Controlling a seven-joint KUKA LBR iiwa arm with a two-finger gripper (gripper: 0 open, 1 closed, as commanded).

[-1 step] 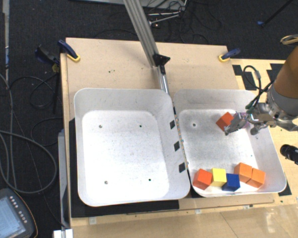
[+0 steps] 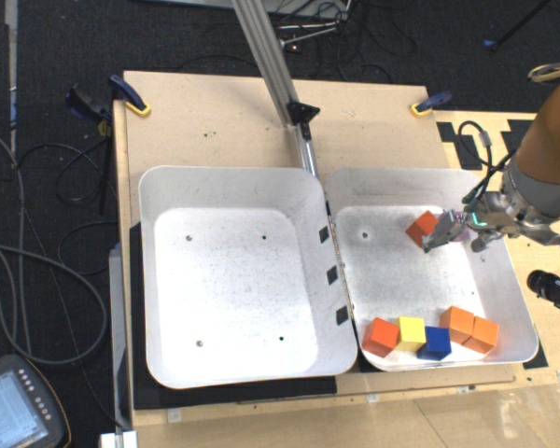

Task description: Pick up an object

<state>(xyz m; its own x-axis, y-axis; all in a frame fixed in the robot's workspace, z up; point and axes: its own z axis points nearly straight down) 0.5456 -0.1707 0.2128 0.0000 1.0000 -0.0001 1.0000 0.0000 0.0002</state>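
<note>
A tan worktop [image 2: 224, 129] carries two white bins. In the right bin [image 2: 504, 269], the claw [image 2: 445, 234] sits against an orange block [image 2: 422, 227]; whether its fingers pinch the block cannot be told. Five more blocks cluster along the near wall, probably slid there down the bin's slope.
</note>
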